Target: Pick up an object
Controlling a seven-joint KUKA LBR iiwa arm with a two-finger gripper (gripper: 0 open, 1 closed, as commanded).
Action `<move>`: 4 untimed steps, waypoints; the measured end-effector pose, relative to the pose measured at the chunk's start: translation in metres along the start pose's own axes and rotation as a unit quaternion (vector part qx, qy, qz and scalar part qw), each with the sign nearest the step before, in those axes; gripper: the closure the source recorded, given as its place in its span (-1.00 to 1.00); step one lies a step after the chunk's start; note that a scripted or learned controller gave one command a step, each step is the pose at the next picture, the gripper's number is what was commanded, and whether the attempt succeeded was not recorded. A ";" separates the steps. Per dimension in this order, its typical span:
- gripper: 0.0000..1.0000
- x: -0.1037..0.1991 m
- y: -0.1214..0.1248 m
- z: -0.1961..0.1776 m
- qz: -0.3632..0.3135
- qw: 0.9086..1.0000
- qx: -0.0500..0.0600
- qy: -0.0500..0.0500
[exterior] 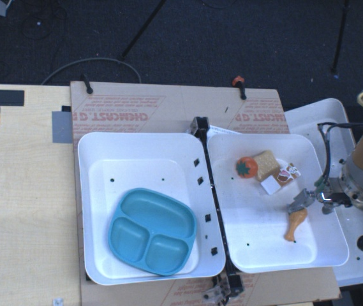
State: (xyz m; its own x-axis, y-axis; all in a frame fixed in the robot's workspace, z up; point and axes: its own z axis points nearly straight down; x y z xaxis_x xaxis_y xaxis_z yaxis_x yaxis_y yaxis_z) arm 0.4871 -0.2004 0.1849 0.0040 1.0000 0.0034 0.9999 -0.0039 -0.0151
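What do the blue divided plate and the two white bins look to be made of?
Blue divided plate: probably moulded plastic, judging by its even matte colour and soft rounded compartment edges.
White bins, left and right: likely thin formed plastic, smooth with rounded corners and a slight sheen.

Floor (168, 30): dark carpet at the far side, with thin cables and stand legs lying across it.
Bench top (22, 203): pale wood at the left, bearing dark square marks.
Board (168, 110): printed cardboard, clamped at its far edge.
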 end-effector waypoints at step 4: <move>1.00 -0.006 0.008 0.081 0.001 1.000 -0.005 -0.001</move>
State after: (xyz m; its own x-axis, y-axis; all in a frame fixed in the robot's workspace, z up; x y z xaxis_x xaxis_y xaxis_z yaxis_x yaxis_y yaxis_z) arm 0.4934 -0.2060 0.1035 0.0049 1.0000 0.0024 1.0000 -0.0049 -0.0046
